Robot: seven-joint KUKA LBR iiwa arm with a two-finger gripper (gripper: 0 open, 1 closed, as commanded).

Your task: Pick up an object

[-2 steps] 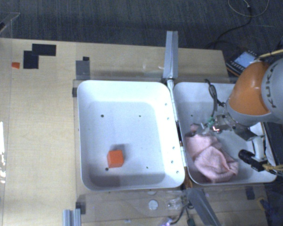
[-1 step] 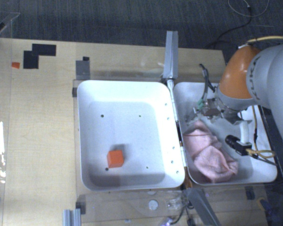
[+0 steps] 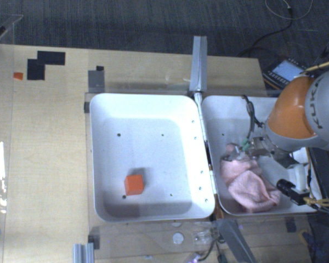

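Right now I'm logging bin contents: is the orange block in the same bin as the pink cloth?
No. The orange block lies in the left bin, the pink cloth in the right bin.

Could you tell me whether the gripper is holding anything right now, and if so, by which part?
It cannot be told. The gripper sits at the upper edge of the pink cloth in the right bin, but a hold is not visible.
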